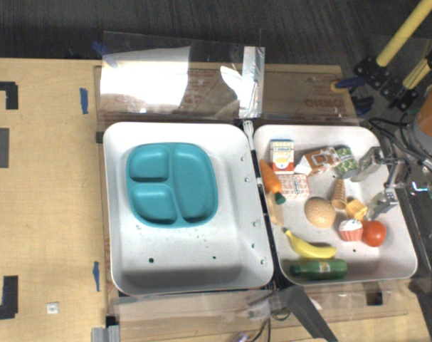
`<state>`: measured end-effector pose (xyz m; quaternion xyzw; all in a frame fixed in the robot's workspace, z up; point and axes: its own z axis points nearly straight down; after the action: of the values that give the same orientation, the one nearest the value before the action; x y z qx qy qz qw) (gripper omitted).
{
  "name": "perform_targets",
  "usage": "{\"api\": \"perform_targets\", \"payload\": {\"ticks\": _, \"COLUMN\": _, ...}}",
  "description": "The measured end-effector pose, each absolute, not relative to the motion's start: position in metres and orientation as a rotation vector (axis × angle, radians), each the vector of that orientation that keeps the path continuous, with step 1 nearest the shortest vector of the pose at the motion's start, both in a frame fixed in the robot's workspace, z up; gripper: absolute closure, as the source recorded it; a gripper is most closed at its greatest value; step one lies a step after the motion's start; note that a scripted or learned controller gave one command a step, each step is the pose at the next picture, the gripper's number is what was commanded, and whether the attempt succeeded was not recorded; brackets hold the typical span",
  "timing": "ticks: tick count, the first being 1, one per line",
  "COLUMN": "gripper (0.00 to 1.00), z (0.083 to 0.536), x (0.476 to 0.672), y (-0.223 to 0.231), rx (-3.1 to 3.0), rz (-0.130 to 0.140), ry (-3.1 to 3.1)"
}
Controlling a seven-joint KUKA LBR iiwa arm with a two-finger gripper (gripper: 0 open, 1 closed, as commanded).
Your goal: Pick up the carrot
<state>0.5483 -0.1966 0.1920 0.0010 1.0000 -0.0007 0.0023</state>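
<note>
Two shallow white bins sit side by side on the table (45, 212). The left bin (180, 262) holds a teal divided plate (171, 184) with three compartments, set toward the bin's upper left. The right bin (397, 258) holds the toy food. The carrot (270, 179) — orange, with a small green tip at its near end — lies lengthwise against the bin's left wall, just beside a small white carton (282, 154) and touching or nearly touching a flat red-and-white packet (295, 184). Toward the bin's middle rest a tan bread roll (319, 211) and an ice-cream cone (339, 193), with a small orange-yellow piece (356, 208) just to the right of the cone. Nearer the front edge lie a banana (309, 247) and, below it, a dark green cucumber-like piece (317, 268). A cupcake with white frosting (350, 229) stands beside a red tomato (373, 233). A printed snack packet (334, 157) lies near the bin's far wall. The hand (381, 184) enters from the right over the right bin, well apart from the carrot; its two metal fingers (368, 161) stand spread, one near the snack packet and the other near the tomato, with nothing between them. The arm's grey body and orange band show at the right edge — above the bin's right wall. A sheet of clear plastic (173, 84) lies behind the bins, catching glare.
</note>
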Motion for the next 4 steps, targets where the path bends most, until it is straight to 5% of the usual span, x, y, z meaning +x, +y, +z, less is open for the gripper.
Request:
{"api": "perform_targets", "payload": {"ticks": 1, "gripper": 0.0, "z": 0.115, "x": 0.553, "y": -0.207, "rx": -0.048, "rz": -0.007, "ry": 3.118}}
{"api": "perform_targets", "payload": {"ticks": 2, "gripper": 0.0, "z": 0.088, "x": 0.576, "y": -0.199, "rx": 0.131, "rz": -0.002, "ry": 3.128}}
{"api": "perform_targets", "payload": {"ticks": 3, "gripper": 0.0, "z": 0.089, "x": 0.54, "y": -0.157, "rx": 0.212, "rz": -0.001, "ry": 3.123}}
{"api": "perform_targets", "payload": {"ticks": 4, "gripper": 0.0, "z": 0.089, "x": 0.503, "y": -0.174, "rx": 0.558, "rz": 0.0, "ry": 3.079}}
